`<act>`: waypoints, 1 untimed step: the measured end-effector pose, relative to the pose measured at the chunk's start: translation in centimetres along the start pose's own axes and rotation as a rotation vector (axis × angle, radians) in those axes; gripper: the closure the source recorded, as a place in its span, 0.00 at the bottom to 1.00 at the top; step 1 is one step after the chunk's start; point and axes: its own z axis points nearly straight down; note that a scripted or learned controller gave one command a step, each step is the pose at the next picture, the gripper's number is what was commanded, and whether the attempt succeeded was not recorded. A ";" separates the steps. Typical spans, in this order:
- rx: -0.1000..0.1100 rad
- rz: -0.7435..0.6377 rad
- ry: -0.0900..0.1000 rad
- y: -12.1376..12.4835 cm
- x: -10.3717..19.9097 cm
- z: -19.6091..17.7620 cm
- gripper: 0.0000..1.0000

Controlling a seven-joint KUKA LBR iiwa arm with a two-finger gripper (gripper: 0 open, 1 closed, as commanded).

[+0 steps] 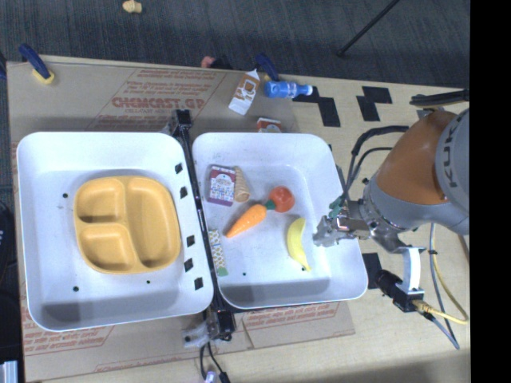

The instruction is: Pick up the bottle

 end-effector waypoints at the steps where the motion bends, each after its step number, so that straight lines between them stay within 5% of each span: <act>1: 0.002 -0.005 0.001 0.1 0.0 -1.0 1.00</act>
